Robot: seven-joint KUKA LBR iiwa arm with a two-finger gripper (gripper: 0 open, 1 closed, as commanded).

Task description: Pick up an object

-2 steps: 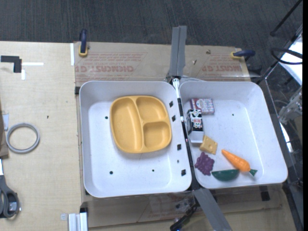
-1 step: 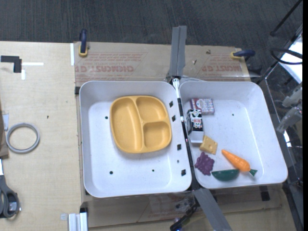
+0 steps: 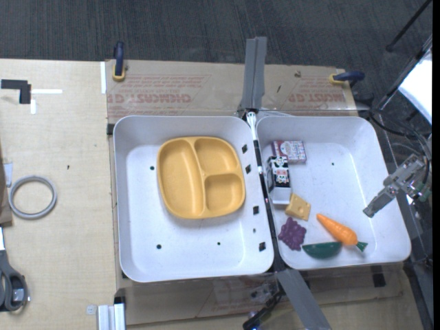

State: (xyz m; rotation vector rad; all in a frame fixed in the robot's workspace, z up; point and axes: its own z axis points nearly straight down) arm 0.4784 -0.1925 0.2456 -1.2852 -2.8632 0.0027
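While two white bins sit side by side on the bench, the gripper hangs over the right bin's rim at about three o'clock, well apart from everything inside. Whether it is spread or closed cannot be told; nothing is seen in its grasp.

At the left bin's centre lies a yellow tray with three compartments.

Toys cluster in the right bin's left and lower parts. At ten o'clock lies a pink box; just below it, against the divider, a milk carton. Toward six o'clock come a cheese wedge, purple grapes, a carrot and a green piece just under the carrot.

Judging by this, the task is at its start: the approach is not yet made. The carrot is the nearest target, so the next move probably calls for travel toward eight o'clock and a descent over it.
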